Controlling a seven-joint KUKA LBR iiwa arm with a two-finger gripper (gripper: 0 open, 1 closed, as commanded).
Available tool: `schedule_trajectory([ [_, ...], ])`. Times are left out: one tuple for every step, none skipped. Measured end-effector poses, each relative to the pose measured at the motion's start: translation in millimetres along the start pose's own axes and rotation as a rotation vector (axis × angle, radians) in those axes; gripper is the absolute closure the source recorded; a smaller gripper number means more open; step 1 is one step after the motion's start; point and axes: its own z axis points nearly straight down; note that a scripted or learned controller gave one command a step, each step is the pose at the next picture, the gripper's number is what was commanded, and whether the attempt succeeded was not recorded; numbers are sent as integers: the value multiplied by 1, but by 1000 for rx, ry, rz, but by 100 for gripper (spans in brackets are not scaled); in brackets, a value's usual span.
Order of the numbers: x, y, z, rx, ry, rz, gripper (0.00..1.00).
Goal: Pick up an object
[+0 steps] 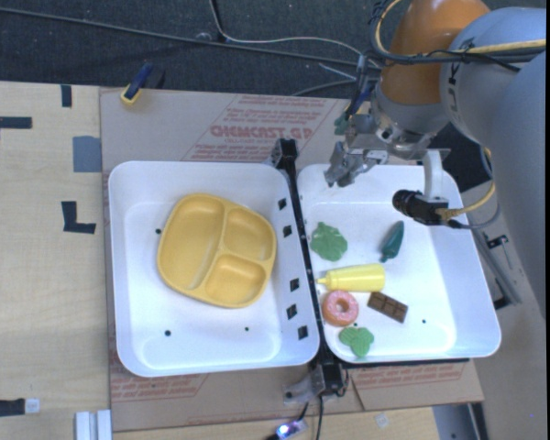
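Observation:
My gripper point(342, 173) hangs over the far left corner of the right bin point(440, 337), with nothing visible between its fingers. Below it in that bin lie a green leafy piece point(328, 241), a teal pepper-shaped piece point(391, 240), a yellow block point(353, 277), a pink donut point(340, 308), a brown chocolate bar point(387, 307) and a second green piece point(357, 340). The nearest of them, the green leafy piece, lies some way toward the front from the gripper.
The left bin point(137, 319) holds a yellow divided plate point(216, 248). A black divider point(295, 246) runs between the two bins. The grey arm with its orange band point(431, 35) fills the upper right. Cables cross the dark floor behind the bench.

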Motion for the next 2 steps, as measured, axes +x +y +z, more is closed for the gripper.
schedule_trajectory([
  [57, -9, 12, 1, 0, -1, 100],
  [112, -16, 21, 1, 0, -2, 100],
])
